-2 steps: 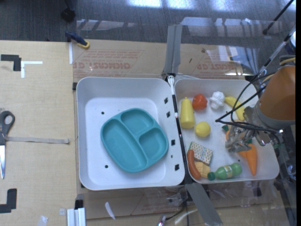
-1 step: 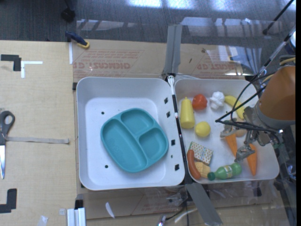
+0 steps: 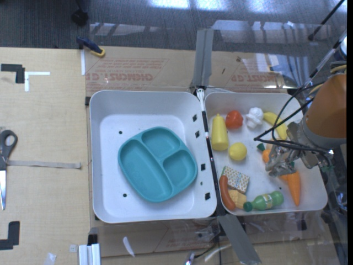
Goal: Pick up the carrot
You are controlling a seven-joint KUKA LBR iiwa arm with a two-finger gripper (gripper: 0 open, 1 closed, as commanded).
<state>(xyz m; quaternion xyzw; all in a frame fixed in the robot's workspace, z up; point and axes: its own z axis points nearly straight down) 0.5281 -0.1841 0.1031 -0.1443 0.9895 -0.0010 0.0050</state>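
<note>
The carrot (image 3: 294,186) is an orange cone lying near the right wall of the right bin (image 3: 242,101), with its tip pointing toward the front edge. My gripper (image 3: 280,164) hangs low in that bin, right at the carrot's wide upper end and touching or nearly touching it. Dark cables and the gripper body hide the contact, so a grasp cannot be made out. The arm's orange band (image 3: 331,106) rises above it at the right edge.
Crowded in the right bin are a yellow bottle (image 3: 219,132), a tomato (image 3: 234,119), a white garlic (image 3: 254,116), a banana (image 3: 274,122), a lemon (image 3: 237,151), a cracker (image 3: 236,178), a sausage (image 3: 226,191) and a green bottle (image 3: 265,201). A teal divided plate (image 3: 158,163) lies in the left bin.
</note>
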